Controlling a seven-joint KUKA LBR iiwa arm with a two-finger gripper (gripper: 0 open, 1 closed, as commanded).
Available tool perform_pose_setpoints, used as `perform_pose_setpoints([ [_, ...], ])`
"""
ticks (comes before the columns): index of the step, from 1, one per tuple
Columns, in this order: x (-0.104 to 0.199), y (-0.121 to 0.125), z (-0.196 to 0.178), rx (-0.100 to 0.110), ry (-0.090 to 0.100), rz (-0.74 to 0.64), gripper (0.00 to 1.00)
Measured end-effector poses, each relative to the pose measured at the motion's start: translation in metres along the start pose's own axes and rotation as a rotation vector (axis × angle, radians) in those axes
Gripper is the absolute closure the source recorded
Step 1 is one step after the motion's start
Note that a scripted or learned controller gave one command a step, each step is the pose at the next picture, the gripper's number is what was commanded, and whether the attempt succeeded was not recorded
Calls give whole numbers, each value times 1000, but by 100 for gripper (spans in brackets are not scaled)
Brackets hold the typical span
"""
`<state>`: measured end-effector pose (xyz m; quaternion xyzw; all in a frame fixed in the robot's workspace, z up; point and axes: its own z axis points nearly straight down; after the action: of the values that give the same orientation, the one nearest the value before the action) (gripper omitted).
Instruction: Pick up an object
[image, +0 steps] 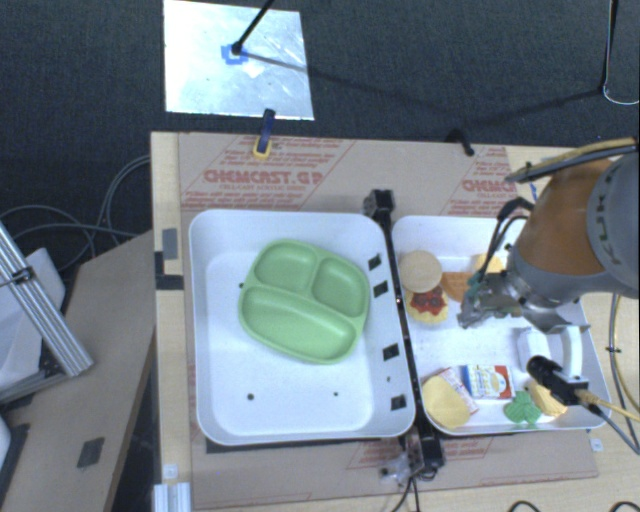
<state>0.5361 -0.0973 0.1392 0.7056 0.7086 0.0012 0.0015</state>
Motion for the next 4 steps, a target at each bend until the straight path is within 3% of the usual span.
perform_pose_setpoints([
  [2, 4, 10, -88, -2, 0, -1, 100],
  [4, 116, -7, -75, 4, 3, -5, 100],
])
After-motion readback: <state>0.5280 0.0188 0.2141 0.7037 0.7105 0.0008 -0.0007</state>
